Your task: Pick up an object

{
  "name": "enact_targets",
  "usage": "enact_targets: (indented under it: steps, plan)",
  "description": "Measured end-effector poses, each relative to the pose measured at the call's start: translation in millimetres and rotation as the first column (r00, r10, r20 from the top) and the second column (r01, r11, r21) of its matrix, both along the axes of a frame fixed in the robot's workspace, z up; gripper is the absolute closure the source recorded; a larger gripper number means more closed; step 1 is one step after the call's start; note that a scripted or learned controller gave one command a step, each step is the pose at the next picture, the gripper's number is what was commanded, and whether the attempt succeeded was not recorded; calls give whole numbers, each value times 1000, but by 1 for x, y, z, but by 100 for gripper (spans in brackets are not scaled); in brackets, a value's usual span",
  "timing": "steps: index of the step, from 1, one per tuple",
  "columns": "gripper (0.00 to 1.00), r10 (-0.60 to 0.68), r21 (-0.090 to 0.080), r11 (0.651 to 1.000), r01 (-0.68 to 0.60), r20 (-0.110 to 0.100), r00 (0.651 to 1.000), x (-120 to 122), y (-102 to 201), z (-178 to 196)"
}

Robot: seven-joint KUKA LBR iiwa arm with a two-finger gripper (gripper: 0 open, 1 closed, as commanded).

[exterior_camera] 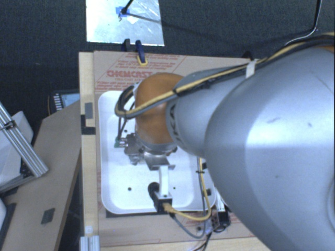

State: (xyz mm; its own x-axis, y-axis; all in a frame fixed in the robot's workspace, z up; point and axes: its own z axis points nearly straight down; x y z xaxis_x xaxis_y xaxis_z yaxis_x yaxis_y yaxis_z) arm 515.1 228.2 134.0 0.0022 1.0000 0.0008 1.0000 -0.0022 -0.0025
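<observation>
- The gripper [151, 158] sits low in the white bin [111, 140], centre-left of the frame, under the orange band [152, 111] of the arm [251, 140]. We cannot tell whether it is released or clenched.
- The object to pick is hidden beneath the wrist, so we cannot say where in the bin it lies.
- A dark speck [130, 188] on the bin floor, lower left of the gripper, is too small to name.
- We can judge nothing firm about weight, stiffness or slip; a centred hold seems the safe guess.
- We cannot tell its long axis or which way it points.
</observation>
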Motion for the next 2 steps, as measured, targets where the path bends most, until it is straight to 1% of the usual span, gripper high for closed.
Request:
enact_targets:
  steps: [1,2]
  plan:
    - [100,-1,0,1000,1,0,1000,1,0,10]
    - [100,5,5,1000,-5,25,1000,115,6,153]
